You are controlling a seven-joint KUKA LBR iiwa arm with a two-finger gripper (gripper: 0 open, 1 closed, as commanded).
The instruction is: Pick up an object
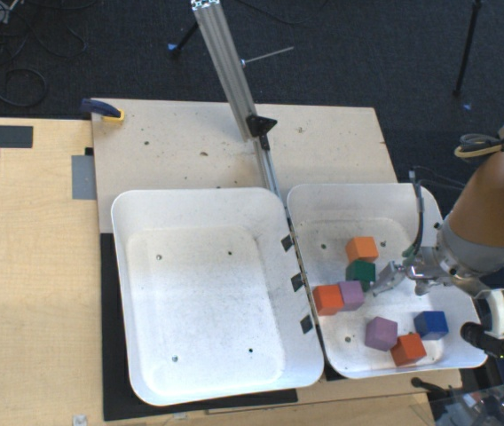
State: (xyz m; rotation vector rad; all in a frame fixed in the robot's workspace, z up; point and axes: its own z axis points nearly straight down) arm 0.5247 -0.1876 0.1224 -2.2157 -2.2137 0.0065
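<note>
The right bin (350, 188) holds several small blocks. An orange block (362, 248) lies near its middle, with a dark green block (358, 272) just below it. At the bin's left side an orange-red block (327, 299) touches a light purple block (351, 294). Toward the front lie a larger purple block (381, 333), a blue block (430, 324) and another orange-red block (408, 350). My gripper (385, 279) reaches in from the right, low in the bin, with its tip right beside the green block's right edge. No block is lifted.
The left bin (121, 213) sits beside the right one, with black clips on the shared rims. A slanted aluminium rail (230, 65) rises behind the bins. The arm's orange band (487, 204) hangs over the right bin's right rim.
</note>
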